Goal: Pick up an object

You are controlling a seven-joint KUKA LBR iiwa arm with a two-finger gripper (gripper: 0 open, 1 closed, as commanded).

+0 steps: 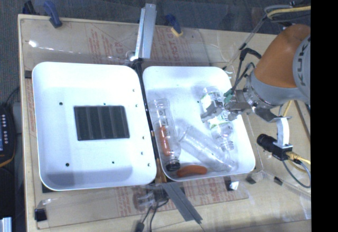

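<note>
On the pale wooden bench (79, 210), over dark carpet, two white bins sit side by side. Left bin (53, 120) carries a dark ribbed panel (101, 122). Right bin (243, 146) holds clear plastic bottles (206, 149), a tube with orange contents (162, 125) and an orange piece (191, 171). At its right rim, the hand (222, 109) hangs above a clear bottle (211, 100); whether its fingers are apart or closed cannot be told.
</note>
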